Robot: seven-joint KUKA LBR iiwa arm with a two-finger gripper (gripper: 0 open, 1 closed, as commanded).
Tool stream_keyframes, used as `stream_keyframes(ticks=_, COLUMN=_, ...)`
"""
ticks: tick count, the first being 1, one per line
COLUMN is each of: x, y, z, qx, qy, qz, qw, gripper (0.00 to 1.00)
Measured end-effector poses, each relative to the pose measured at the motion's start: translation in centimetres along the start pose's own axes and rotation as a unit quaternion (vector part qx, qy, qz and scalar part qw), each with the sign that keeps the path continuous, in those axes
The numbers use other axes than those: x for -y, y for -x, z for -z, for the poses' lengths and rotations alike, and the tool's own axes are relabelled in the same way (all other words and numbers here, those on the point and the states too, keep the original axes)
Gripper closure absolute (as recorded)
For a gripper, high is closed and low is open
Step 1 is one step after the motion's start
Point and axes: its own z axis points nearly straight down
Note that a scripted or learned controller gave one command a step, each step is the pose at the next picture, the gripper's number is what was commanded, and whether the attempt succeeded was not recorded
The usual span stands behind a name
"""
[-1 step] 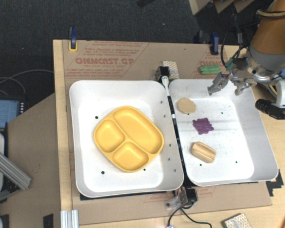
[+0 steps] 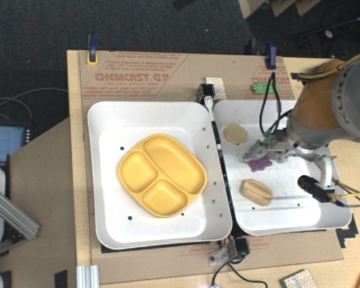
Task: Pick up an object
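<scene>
Purple piece (image 2: 260,164), small and irregular, looks like the target. It lies near the middle of the right bin, with the jaws directly over it or touching its upper edge.

From the left, the left bin (image 2: 102,179) holds a yellow divided plate (image 2: 162,174). It is broad and shallow, a poor fit for a two-finger grasp, and well apart from the arm.

In the right bin (image 2: 288,218) a tan round disc (image 2: 235,134) lies near the dividing wall. The purple piece sits just right of and below it, and a tan bread roll (image 2: 256,192) lies nearer the front.

The arm (image 2: 327,110) reaches in from the right, its wrist bent low over the bin. Whether the jaws are wide or narrow I cannot tell, because grey metal hides the gap.

To do this step well, the jaws should straddle the purple piece across its narrow side and sink almost to the bin floor. They should then close fully and lift straight up, so that neither the disc nor the roll is nudged.
</scene>
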Motion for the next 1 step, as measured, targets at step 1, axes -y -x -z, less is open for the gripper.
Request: stream_keyframes(ticks=1, x=-0.73, y=0.09, z=2.14, qx=0.003, qy=0.011, qz=0.001, qw=0.9999, gripper=1.0)
